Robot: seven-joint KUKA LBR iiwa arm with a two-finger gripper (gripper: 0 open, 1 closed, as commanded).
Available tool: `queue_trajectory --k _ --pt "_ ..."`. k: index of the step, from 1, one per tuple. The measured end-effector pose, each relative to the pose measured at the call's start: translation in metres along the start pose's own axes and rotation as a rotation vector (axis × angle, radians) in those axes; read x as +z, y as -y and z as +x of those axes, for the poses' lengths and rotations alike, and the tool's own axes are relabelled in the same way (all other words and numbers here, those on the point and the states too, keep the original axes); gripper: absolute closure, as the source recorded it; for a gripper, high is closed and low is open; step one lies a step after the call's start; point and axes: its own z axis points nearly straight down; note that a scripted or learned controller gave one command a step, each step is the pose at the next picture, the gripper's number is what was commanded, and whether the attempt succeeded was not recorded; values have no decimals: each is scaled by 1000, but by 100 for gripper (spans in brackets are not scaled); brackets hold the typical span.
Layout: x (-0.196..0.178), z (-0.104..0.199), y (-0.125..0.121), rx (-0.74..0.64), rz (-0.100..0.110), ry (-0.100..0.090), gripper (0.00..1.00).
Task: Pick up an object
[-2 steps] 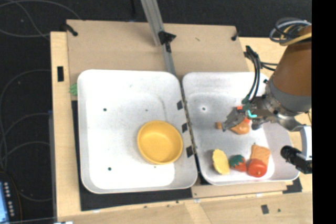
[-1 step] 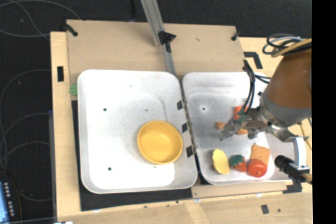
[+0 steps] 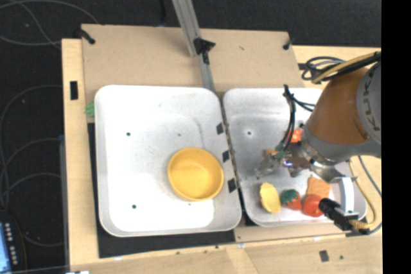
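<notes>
— Where is the pincer [image 3: 277, 160]?

— Low over the right-hand white plastic bin [image 3: 257, 112], hanging from the grey arm with the orange band [image 3: 343, 115]. Whether it is spread or pinching, I cannot tell.

— And the objects?

— Just below the pincer lies a small yellow oval piece [image 3: 270, 197]. Right of that sit a green bit [image 3: 291, 194], a red rounded piece [image 3: 311, 205] and an orange block [image 3: 317, 187]. Well to the pincer's left, a round yellow plastic bowl [image 3: 195, 174] stands in the left-hand white bin [image 3: 135, 131].
</notes>
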Motion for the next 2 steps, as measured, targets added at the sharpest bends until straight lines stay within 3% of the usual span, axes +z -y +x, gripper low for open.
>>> queue_trajectory --k 1,2 --pt "53 -1 1 0 3 1 0" --pt "40 0 -2 4 -6 -2 100"
